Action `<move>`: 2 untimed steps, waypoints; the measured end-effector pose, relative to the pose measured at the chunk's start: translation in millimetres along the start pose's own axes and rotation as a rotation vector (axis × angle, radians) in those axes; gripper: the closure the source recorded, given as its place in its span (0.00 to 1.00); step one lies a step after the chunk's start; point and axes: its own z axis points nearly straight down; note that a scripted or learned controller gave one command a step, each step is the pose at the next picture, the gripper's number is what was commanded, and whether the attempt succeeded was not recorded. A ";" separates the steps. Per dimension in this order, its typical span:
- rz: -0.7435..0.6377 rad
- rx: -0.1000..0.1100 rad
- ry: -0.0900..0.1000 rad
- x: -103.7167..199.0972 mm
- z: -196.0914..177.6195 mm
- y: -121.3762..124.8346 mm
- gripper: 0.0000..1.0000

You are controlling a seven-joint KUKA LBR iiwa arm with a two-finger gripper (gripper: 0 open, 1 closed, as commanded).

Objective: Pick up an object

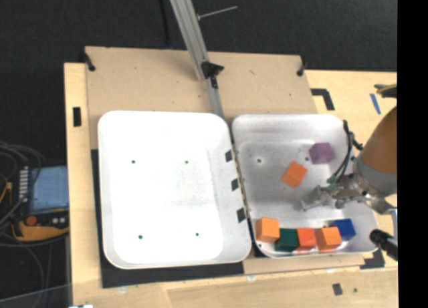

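Seven blocks lay in the right bin; the tool hovered near the lone orange block, seemingly empty, its opening unclear. Centring over that block before closing would have served best.

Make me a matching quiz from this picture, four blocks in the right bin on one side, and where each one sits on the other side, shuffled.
Things:
1. purple block
2. blue block
3. green block
4. tilted orange block

Places:
A. near edge, between two orange blocks
B. alone in the middle of the right bin
C. far part of the bin, towards the arm
D. right end of the near-edge row

Pairs: 1-C, 2-D, 3-A, 4-B
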 end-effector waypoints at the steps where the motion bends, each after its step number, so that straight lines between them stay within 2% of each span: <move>1: 0.007 -0.011 0.000 0.1 -14.6 3.0 1.00; 2: -0.007 -0.013 -0.002 0.7 -77.5 0.0 1.00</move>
